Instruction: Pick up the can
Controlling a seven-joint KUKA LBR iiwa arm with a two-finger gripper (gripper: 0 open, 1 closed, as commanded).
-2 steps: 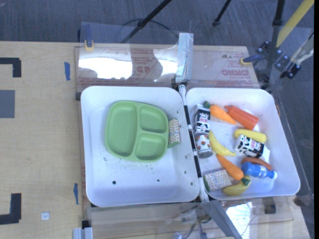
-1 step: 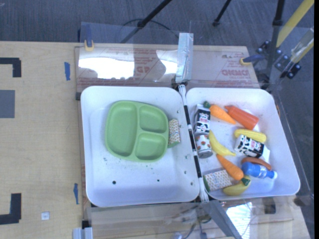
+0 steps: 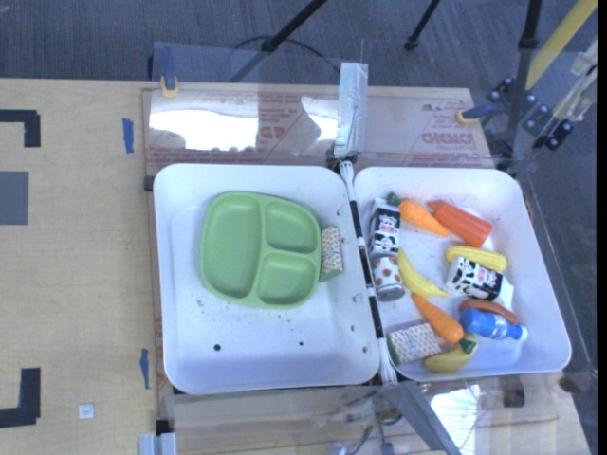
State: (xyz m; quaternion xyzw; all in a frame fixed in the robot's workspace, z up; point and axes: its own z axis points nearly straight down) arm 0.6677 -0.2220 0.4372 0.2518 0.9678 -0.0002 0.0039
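The can (image 3: pixel 388 277), a smooth printed cylinder, is seen lying on its side just left of the curved yellow banana (image 3: pixel 414 276), long axis running toward the bins' near edge.

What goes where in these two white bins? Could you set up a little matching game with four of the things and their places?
Things:
1. green plastic divided plate
2. small cylindrical can
3. blue plastic bottle with a white cap
4. patterned sponge block

Places:
A. right bin, lying near its left wall
B. left bin, at the plate's right edge
C. middle of the left bin
D. right bin, near its lower right corner

Pairs: 1-C, 2-A, 3-D, 4-B
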